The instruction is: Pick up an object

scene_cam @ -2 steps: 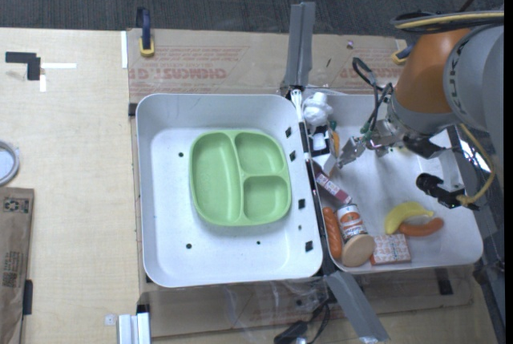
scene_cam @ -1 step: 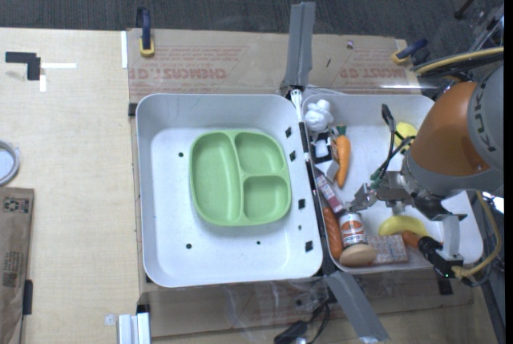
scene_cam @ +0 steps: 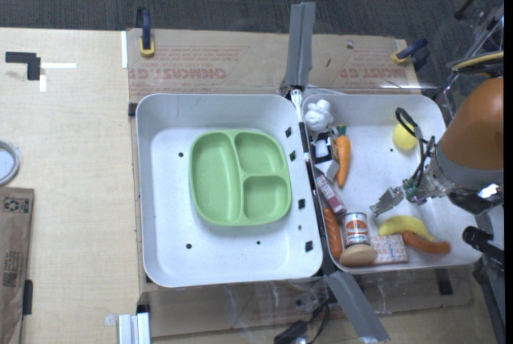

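The right bin [scene_cam: 377,106] holds the loose objects. A yellow banana [scene_cam: 403,225] lies near its front, with an orange carrot-like piece [scene_cam: 426,243] beside it. My gripper [scene_cam: 387,203] reaches in from the right and hangs just above and left of the banana, open, with nothing between its fingers. A small can [scene_cam: 355,228] stands left of the gripper, with a brown bun [scene_cam: 358,256] in front of it. A yellow lemon [scene_cam: 404,137] lies farther back. An orange carrot [scene_cam: 343,160] and a white clump [scene_cam: 318,115] sit near the bin's left wall.
The left bin [scene_cam: 160,198] holds a green divided plate [scene_cam: 240,176]. A flat cracker packet [scene_cam: 393,252] lies at the right bin's front edge. A tube [scene_cam: 329,194] and an orange item [scene_cam: 331,231] lie along the wall between the bins. The arm's orange band [scene_cam: 481,130] is over the right rim.
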### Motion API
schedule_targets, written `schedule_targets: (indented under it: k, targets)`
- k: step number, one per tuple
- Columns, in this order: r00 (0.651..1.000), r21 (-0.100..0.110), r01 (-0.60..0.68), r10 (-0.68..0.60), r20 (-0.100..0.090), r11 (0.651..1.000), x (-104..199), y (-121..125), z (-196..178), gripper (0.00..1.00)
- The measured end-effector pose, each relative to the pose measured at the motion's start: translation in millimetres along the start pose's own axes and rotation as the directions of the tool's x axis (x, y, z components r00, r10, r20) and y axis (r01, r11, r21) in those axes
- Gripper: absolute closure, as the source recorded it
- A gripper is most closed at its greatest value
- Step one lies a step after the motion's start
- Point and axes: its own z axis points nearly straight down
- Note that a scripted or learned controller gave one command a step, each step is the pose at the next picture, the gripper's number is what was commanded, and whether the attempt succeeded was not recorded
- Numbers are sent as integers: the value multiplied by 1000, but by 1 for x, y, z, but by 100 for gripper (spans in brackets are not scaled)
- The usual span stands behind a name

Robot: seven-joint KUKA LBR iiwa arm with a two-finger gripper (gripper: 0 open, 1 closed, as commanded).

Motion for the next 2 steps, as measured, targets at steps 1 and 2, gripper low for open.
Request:
schedule_targets:
  k: [1,2]
  targets:
    - [1000,-1,27,-27,4,1000,74,-11,0,0]
    - [1000,-1,23,-23,2,1000,73,-11,-9,100]
